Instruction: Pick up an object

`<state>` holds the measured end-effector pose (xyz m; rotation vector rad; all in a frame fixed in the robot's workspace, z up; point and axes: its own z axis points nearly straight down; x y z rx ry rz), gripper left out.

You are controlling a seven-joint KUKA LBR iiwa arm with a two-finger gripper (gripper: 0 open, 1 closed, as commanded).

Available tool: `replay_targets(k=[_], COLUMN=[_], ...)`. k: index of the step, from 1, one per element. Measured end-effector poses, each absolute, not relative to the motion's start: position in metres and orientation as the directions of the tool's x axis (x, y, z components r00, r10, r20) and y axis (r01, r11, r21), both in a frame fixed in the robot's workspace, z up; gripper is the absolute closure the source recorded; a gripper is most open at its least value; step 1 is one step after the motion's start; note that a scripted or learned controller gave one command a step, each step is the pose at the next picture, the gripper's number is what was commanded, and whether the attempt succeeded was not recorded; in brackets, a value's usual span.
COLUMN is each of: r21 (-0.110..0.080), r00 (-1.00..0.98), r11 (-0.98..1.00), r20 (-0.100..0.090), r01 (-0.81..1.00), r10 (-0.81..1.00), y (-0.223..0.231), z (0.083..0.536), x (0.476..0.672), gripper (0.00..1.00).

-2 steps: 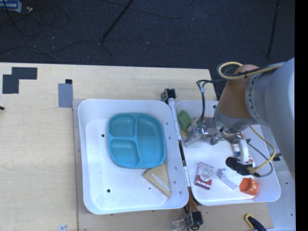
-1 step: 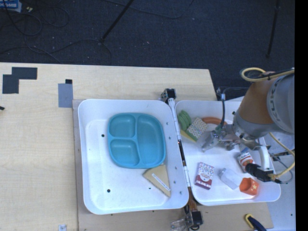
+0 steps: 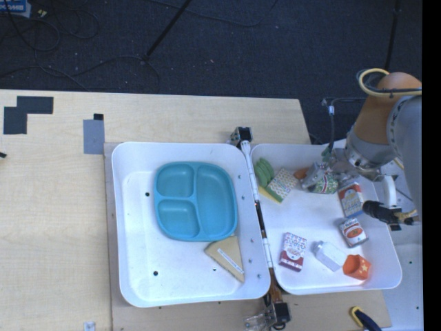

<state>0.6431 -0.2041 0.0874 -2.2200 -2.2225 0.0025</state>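
The right bin (image 3: 386,271) holds several small objects. A green item (image 3: 263,172) and a speckled cracker-like square (image 3: 282,183) lie at its far left. A crumpled green and white packet (image 3: 321,181) lies near the far side. My gripper (image 3: 329,165) reaches in from the right and hangs right over that packet, its tip blending into it. Just right of it is a red and white box (image 3: 351,200), with a small can (image 3: 353,232) below it. A red carton (image 3: 293,251), a white block (image 3: 329,256) and an orange piece (image 3: 357,267) lie along the near side.
The left bin (image 3: 131,267) holds a blue divided plate (image 3: 195,201) and a pale wedge (image 3: 229,257) at its near right. A ridge with a clamp (image 3: 242,135) separates the two bins. The grey arm with its orange band (image 3: 386,109) covers the right bin's far right corner.
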Motion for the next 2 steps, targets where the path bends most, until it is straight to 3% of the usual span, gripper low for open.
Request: replay_targets(k=[1,2], r21=[0.000,-0.002], r00=[-0.006,0.000], r11=[0.006,0.000], r20=[-0.002,0.000], r01=[1.000,1.000], r10=[1.000,1.000], y=[-0.203,-0.180], z=[0.099,0.143], x=[0.644,0.593], gripper=[1.00,1.00])
